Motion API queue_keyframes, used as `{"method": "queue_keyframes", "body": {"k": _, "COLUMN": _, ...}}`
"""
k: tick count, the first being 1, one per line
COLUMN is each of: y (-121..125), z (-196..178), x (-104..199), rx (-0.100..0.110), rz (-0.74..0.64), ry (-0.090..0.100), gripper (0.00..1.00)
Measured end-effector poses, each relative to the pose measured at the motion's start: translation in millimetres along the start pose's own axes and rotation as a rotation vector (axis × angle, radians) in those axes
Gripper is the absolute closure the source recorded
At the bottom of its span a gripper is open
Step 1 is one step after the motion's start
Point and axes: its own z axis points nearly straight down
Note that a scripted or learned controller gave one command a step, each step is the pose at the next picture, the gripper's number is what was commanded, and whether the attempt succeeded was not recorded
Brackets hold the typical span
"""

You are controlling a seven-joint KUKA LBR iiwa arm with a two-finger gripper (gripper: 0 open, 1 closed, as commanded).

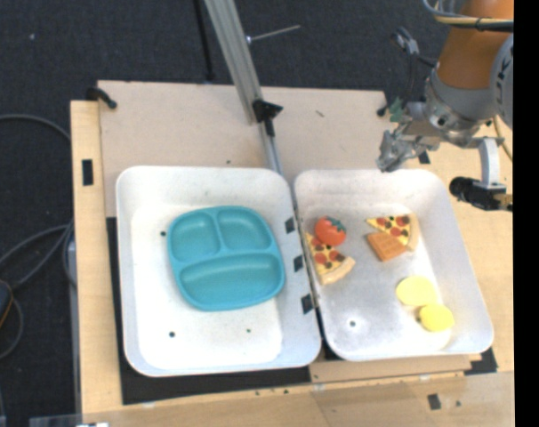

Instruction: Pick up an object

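In the right bin [461,265], five toy foods lie loose on the floor, any of them a fair pick: two pizza slices, one [391,236] near the middle and one [330,264] against the left wall; one tomato [330,231] touching that second slice; and two yellow discs [415,290] [437,318], overlapping near the front right corner. Their scatter looks like dropping, not arranging. The gripper [392,156] hovers above the bin's back edge; whether it is parted or closed I cannot tell. One teal divided plate [225,258] fills the left bin [140,238].
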Motion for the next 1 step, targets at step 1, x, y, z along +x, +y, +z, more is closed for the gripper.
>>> {"method": "queue_keyframes", "body": {"k": 1, "y": -3.5, "z": -3.5, "x": 59.9, "rx": 0.005, "rz": -0.005, "ry": 0.003, "gripper": 1.00}}
